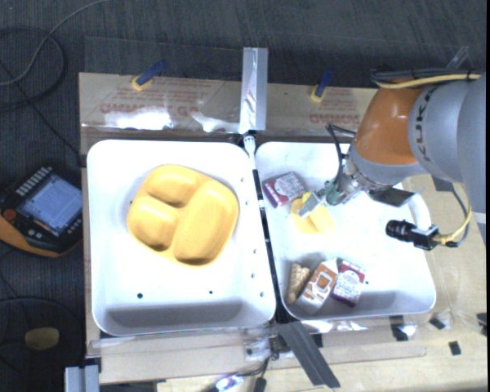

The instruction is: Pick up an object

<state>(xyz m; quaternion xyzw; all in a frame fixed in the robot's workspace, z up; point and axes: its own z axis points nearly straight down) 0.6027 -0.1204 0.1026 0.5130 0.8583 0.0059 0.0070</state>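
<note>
White twin bins [98, 219]: one yellow loaf [182, 213] left; five small packets right, gripper [325, 198] over the yellow block [309, 216], grip unreadable.

The grey arm [453, 129] runs off the frame's right edge, its base out of sight. Its gripper [325, 198] is small and blurred against a yellow block [310, 215], so the fingertips cannot be made out. In the right bin [408, 268], 3 small packets [327, 284] sit pressed together, their labels too small to read; 1 more packet [283, 188] near the divider is equally illegible. The handheld controller [37, 211] at left shows a screen too blurred to read.
</note>
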